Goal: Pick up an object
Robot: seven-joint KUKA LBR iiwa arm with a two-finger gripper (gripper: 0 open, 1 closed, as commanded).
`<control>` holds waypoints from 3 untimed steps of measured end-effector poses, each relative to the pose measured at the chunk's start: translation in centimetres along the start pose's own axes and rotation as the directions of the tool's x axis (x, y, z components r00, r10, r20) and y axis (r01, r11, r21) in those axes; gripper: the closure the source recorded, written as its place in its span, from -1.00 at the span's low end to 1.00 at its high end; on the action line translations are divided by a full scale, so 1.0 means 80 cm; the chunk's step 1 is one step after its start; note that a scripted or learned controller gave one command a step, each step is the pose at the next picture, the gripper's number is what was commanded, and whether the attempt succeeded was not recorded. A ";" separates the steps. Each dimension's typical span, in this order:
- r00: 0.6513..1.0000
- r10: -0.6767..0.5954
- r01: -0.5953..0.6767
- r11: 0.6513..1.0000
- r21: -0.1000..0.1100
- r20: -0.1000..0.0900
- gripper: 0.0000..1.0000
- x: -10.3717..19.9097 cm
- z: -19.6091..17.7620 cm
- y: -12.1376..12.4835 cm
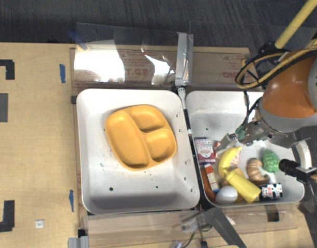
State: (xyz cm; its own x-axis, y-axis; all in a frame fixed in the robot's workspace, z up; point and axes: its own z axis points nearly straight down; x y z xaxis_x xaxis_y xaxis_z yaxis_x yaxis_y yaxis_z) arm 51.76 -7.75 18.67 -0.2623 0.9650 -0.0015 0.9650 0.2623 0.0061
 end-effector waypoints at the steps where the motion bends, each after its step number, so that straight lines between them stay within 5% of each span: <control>1: 0.989 0.148 -0.148 0.989 0.010 -0.002 -1.00 -0.015 0.055 -0.055; 2: 0.997 0.071 -0.071 0.997 -0.005 0.010 -1.00 -0.021 0.122 -0.052; 3: 0.998 0.069 -0.069 0.998 -0.011 0.009 1.00 -0.019 0.109 -0.049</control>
State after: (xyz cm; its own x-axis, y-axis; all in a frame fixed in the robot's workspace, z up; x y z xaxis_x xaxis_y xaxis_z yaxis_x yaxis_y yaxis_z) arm 48.42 -10.27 9.96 -0.1946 0.9808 -0.0096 0.9807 0.1947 0.0168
